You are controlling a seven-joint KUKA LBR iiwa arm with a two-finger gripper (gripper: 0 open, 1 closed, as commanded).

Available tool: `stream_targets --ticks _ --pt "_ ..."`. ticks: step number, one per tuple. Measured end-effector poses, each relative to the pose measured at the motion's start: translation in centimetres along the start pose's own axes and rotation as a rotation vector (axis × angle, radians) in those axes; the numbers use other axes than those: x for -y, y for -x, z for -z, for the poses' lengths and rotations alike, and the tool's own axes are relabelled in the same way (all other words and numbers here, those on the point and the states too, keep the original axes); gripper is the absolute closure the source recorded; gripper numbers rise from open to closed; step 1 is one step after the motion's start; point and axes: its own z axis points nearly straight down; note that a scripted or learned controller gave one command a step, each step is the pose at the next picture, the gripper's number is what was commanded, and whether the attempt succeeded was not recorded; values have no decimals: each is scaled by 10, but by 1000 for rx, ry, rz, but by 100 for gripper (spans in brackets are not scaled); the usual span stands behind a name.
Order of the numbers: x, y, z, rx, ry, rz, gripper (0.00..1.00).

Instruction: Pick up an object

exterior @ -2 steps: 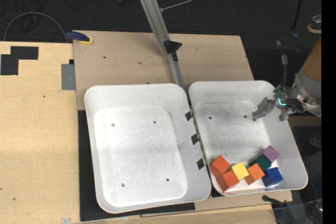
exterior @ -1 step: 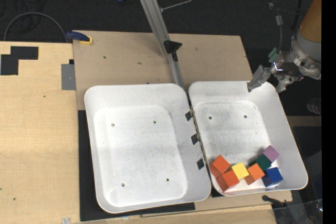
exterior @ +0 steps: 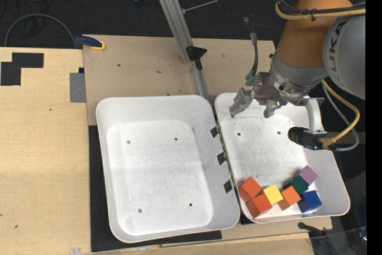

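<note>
Blocks (exterior: 277, 194) lie clustered along the near edge of the right bin (exterior: 239, 106), touching one another, so a single block offers little free room for fingers. Above that bin's far edge hangs the gripper (exterior: 255, 103), jaws spread wide and holding nothing, well apart from the blocks.

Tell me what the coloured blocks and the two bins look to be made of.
Blocks: probably painted wood or solid plastic; flat matte colours, crisp square edges, no glare. Which of the two, the view leaves open. Left bin and right bin: likely moulded plastic; white, rounded corners, raised rims, a faintly speckled floor with a dull sheen.
</note>
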Motion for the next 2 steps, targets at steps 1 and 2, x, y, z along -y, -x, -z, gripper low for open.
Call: stream_targets --ticks 1,2 --pt "-40 -49 -64 2 0 -2 0" --pt "-28 -94 -89 15 9 -15 0"
